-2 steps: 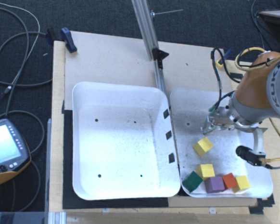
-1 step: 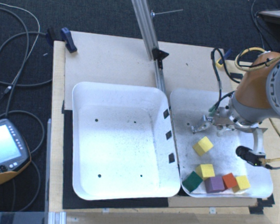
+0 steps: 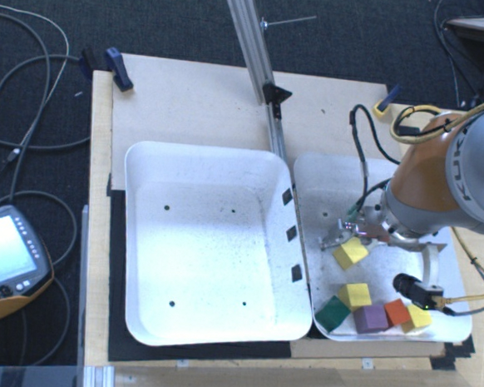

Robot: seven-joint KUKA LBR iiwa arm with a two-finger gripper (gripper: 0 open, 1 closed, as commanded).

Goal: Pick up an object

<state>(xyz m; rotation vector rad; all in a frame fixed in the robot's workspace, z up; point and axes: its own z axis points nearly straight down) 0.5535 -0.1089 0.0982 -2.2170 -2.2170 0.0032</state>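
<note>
My gripper point(image 3: 340, 235) is low inside the right bin point(image 3: 310, 179), near its middle, under the grey arm with the orange band. A yellow cube point(image 3: 351, 254) lies right beside the gripper's tip, touching it or nearly so. Whether the cube is gripped cannot be made out. Along the bin's front edge lie a second yellow cube point(image 3: 357, 294), a green block point(image 3: 332, 313), a purple cube point(image 3: 371, 318), an orange-red cube point(image 3: 396, 311) and a small yellow block point(image 3: 417, 319).
The left bin point(image 3: 138, 247) sits beside the right one, their walls meeting at a ridge with black clips point(image 3: 291, 232). A slanted metal pole point(image 3: 252, 43) rises from behind. Cables point(image 3: 358, 148) loop off the arm over the right bin's back.
</note>
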